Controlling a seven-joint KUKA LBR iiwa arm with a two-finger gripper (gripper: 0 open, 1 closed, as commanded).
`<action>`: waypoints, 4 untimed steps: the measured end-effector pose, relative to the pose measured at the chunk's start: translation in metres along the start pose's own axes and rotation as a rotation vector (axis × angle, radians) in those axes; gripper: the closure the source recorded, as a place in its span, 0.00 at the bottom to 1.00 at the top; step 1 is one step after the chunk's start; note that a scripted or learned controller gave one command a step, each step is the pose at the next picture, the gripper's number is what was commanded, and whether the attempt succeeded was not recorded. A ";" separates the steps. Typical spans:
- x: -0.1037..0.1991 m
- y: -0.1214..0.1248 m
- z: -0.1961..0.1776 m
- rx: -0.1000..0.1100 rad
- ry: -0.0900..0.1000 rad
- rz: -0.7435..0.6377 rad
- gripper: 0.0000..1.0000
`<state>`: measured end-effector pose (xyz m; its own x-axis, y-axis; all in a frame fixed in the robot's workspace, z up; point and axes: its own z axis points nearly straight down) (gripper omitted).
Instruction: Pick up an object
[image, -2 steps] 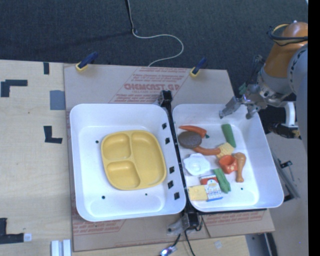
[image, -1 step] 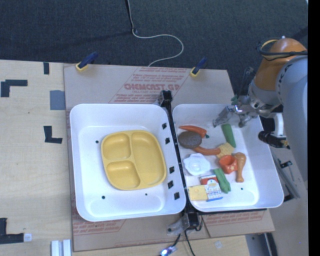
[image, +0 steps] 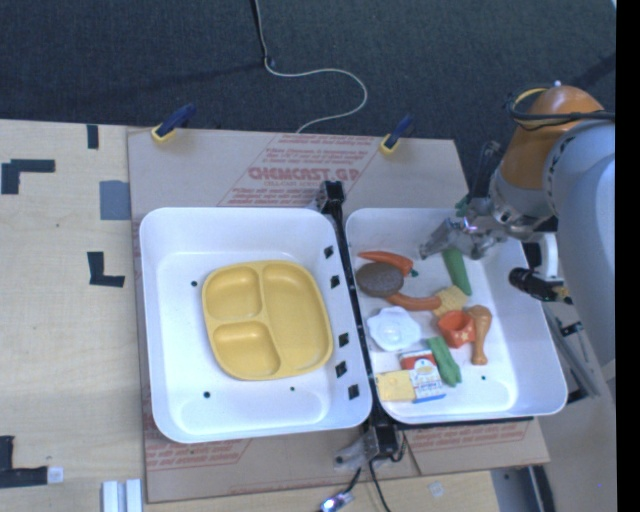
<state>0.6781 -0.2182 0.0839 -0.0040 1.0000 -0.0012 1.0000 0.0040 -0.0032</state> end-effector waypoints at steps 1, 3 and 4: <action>0.000 0.001 -0.012 -0.002 -0.002 -0.002 1.00; 0.004 0.001 -0.097 -0.006 0.001 0.002 1.00; 0.005 0.001 -0.143 -0.006 0.001 0.003 1.00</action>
<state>0.6799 -0.2134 0.2270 -0.0015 1.0000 -0.0005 1.0000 0.0015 0.0026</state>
